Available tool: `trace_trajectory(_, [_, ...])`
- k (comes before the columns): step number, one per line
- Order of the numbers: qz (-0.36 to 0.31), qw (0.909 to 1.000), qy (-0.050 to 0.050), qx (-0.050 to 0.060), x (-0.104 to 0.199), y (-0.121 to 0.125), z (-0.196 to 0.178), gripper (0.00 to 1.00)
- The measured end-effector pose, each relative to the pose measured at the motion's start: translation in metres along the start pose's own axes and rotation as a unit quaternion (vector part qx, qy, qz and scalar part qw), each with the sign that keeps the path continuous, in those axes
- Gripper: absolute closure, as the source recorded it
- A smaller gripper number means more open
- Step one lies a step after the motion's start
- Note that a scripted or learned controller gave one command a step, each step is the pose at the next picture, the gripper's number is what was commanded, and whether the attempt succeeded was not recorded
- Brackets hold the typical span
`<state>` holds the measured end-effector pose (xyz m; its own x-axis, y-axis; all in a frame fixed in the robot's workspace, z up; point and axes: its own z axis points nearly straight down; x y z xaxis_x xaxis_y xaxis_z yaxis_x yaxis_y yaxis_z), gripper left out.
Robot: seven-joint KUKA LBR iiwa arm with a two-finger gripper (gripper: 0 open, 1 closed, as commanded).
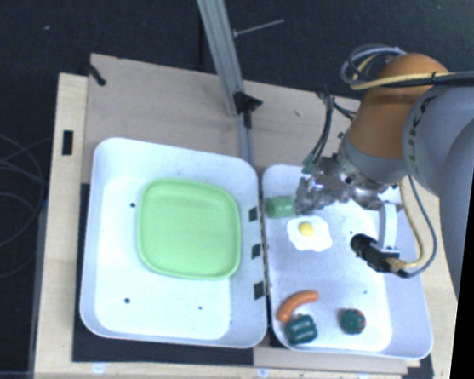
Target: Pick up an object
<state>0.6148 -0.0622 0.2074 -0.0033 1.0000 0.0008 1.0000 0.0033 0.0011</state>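
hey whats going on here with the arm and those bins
A grey robot arm reaches in from the right, its gripper low over the right bin, close to a small green piece and a toy fried egg. I see nothing held between its fingers. An orange sausage, a green pepper and a dark green round item lie near that bin's front. The left bin holds a green plate.

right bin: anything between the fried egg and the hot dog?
Nothing: bare white bin floor separates the fried egg from the hot dog, per the camera view.
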Motion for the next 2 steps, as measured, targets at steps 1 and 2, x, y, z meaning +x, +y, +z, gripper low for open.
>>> trace_trajectory(1, [0.000, 1.0000, 0.000, 0.000, 0.051, -0.007, 0.000, 1.00])
trace_trajectory(2, [-0.001, 1.0000, 0.000, 0.000, 0.109, -0.011, -0.018, 1.00])
